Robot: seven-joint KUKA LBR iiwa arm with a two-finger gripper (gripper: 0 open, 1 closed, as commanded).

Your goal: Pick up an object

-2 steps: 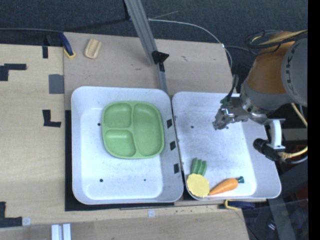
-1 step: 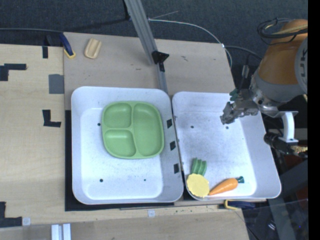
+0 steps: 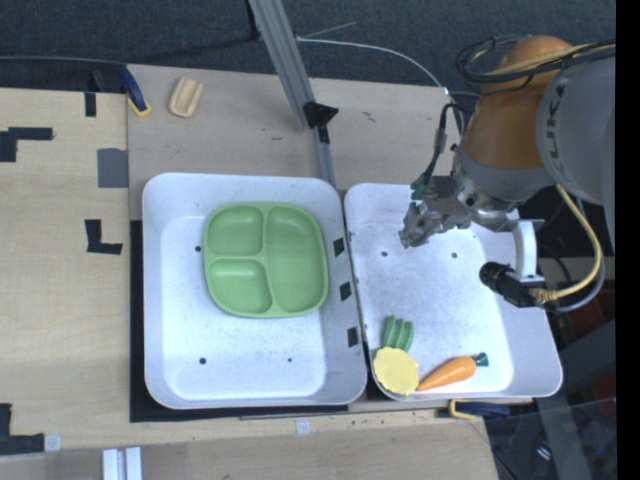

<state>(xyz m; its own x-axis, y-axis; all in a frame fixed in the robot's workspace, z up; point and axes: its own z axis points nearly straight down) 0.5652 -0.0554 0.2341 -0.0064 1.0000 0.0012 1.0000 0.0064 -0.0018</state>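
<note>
1. Two white bins are set side by side on the bench, the left bin [image 3: 170, 368] and the right bin [image 3: 450, 298], probably so that things can be lifted from one and put in the other.
2. One green divided plate [image 3: 266, 259] with three compartments lies flat in the left bin, near its upper middle, with nothing on it.
3. Three small things are gathered at the near edge of the right bin: one orange carrot [image 3: 446, 372], one yellow round piece [image 3: 396, 370] and one green ribbed piece [image 3: 397, 333]. The yellow piece is touched by the green one above it and by the carrot's tip beside it.
4. The gripper [image 3: 418, 226] is held over the upper part of the right bin, well apart from those three things; nothing is seen between its fingers, and whether they are wide or narrow cannot be told.
5. The pick is judged not yet done, since every candidate lies in the bin.
6. One tan block [image 3: 185, 97] is left on the bench beyond the bins.
</note>
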